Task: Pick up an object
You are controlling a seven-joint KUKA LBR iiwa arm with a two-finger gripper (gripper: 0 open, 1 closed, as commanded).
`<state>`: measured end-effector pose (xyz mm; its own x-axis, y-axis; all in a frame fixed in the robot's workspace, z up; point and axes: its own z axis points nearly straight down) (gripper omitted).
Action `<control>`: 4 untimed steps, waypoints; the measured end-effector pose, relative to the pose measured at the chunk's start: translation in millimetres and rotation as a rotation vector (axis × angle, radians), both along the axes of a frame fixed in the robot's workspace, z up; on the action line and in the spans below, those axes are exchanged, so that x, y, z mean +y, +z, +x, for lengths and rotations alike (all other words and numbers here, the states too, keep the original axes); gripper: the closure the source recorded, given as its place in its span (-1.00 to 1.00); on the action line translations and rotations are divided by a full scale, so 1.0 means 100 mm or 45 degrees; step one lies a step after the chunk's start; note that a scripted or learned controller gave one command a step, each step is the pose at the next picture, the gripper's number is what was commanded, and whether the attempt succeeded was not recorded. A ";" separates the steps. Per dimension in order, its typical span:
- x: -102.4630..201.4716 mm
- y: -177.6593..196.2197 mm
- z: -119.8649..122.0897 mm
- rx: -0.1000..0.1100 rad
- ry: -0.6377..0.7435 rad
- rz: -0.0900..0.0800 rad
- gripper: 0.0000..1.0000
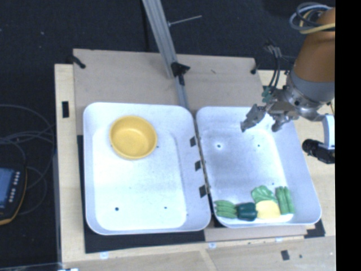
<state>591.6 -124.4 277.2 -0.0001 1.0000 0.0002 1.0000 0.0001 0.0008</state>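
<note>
**Toy vegetables wait in the near corner while the gripper hangs far off**

Lying in a tight cluster along the near edge of the right bin are the likeliest things to pick: a small green pod, a dark green piece, a yellow piece, a leafy green piece and a ribbed green piece. They touch one another and sit close against the bin's near wall, so a clean grasp looks awkward. By their look they are light plastic play food, stiff and rather smooth, likely to slip or roll if pinched off-centre. The ribbed piece at the outer end seems the best candidate, taken across its narrow width, since one side of it is free of neighbours.

Further back, in the left bin, a yellow bowl stands alone and upright; its thin rim would offer a hold, though a shallow one.

Farthest off, the gripper hangs over the far end of the right bin, its two fingers spread apart with nothing between them, well apart from the cluster.
</note>
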 end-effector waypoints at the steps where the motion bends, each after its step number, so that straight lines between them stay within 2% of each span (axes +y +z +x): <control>1: 0.05 -0.60 -0.06 0.007 -0.001 0.000 -1.00; 3: 0.07 -1.70 -0.15 0.006 -0.001 0.000 -1.00; 4: 0.07 -1.57 -0.14 -0.001 -0.003 0.000 1.00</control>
